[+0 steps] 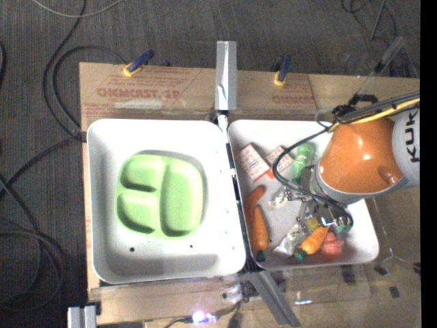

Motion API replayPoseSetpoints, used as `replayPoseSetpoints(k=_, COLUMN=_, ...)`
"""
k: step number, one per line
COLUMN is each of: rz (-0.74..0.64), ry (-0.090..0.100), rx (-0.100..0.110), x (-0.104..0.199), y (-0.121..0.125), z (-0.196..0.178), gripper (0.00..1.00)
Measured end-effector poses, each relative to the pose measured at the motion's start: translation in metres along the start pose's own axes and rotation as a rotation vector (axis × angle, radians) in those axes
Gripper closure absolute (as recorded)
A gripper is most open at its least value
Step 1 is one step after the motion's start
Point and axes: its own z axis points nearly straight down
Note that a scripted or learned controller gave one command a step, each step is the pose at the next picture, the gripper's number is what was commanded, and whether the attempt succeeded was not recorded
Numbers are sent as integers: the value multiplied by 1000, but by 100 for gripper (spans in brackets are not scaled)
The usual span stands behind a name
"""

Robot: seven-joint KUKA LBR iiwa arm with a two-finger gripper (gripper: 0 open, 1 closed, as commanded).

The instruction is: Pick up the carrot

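Note:
A small orange carrot with a green tip lies tilted near the front of the right bin. My gripper hangs right over its upper end, under the orange wrist band; from this angle contact with it cannot be judged. A second orange carrot-like piece lies along the bin's left wall, well left of the gripper.
A reddish sausage, red-and-white packets, a green item and a pink item crowd the right bin. The left bin holds a green divided tray. Cables loop around the wrist.

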Motion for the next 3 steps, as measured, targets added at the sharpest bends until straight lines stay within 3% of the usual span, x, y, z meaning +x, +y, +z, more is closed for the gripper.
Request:
replayPoseSetpoints(k=1, rz=-22, ry=27, rx=4, x=-50, y=3, z=-6, gripper=0)
replayPoseSetpoints(k=2, rz=-1, ry=6, rx=12, x=-8, y=-30, z=13, gripper=0)
replayPoseSetpoints(k=3, rz=-301, ry=31, rx=-2, x=-23, y=-28, z=-64, gripper=0)
